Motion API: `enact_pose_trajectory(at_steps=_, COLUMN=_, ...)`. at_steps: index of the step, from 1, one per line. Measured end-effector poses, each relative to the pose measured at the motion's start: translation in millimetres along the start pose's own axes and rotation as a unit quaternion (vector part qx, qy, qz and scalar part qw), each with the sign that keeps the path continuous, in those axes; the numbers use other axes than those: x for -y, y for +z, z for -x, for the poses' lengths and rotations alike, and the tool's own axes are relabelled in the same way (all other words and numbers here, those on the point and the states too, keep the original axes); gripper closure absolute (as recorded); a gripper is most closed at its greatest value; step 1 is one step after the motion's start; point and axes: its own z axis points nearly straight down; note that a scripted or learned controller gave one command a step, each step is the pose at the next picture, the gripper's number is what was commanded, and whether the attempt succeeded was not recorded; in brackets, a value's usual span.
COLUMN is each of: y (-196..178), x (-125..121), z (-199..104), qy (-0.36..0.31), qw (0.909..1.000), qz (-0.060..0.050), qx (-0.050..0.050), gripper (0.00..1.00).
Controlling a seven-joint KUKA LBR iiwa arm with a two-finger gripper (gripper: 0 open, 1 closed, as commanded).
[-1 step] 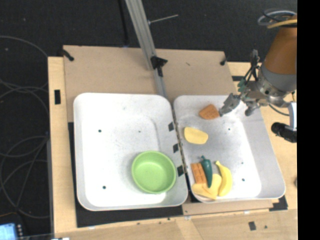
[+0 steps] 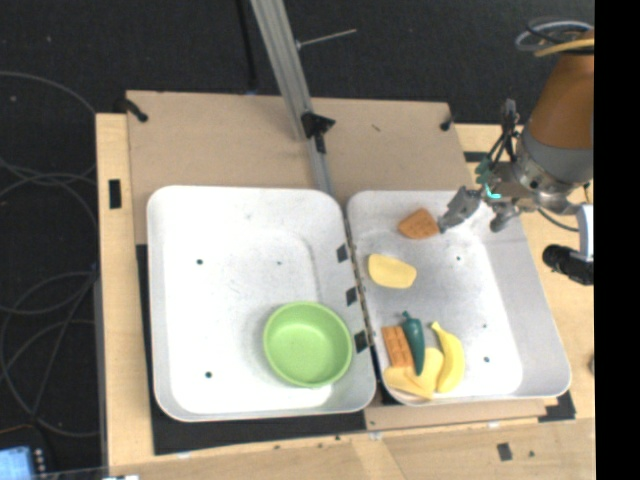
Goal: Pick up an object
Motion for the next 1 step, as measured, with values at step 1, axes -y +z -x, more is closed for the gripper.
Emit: enact_pose_trajectory(at_steps=1, y=53.1, x=10.9, z=-0.3, qy=0.002, qw=1.0, qz=-0.003, qx=0.001, gripper=0.0)
